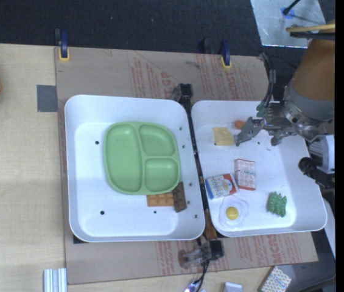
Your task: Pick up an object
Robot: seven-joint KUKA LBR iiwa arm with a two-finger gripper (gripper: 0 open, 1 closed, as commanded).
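Observation:
My gripper hangs over the back of the right bin, its two fingers spread open with nothing between them. Its left fingertip is just right of a pale yellow cheese slice, and a small orange piece lies behind that. Further forward lie a red and white carton, a blue and white packet, a toy fried egg and a green broccoli piece. The arm's wrist hides the bin's back right corner.
The left bin holds a green divided plate, with an orange cracker and a dark brown block at the plate's front edge. A black clip sits where the two bins meet at the back.

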